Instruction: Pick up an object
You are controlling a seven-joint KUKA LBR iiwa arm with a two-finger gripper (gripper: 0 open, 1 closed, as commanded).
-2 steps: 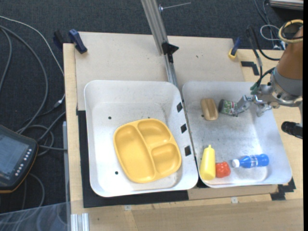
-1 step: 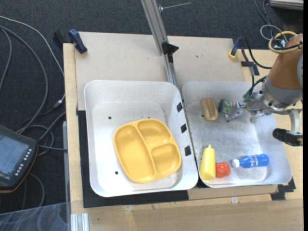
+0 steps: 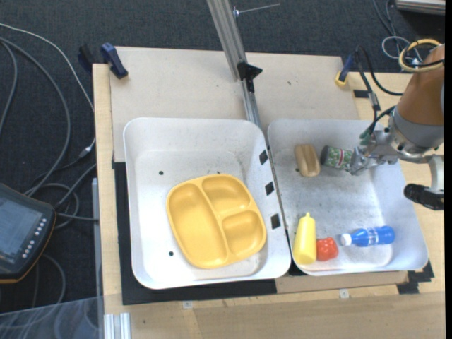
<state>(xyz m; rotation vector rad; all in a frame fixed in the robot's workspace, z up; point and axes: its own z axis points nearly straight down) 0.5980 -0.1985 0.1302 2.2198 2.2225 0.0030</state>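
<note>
Dark, seemingly carpeted floor (image 3: 42, 83), cables (image 3: 49, 161)

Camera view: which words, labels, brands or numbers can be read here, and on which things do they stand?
None can be read.
Small green and white can beside the gripper: printed pattern, too blurred.
Blue plastic bottle: no legible label.
Dark handheld screen device: display too small.

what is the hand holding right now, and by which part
Cannot be told. The hand is at the right end of the green can lying in the right bin, but the view doesn't show the can between its fingers.
</note>
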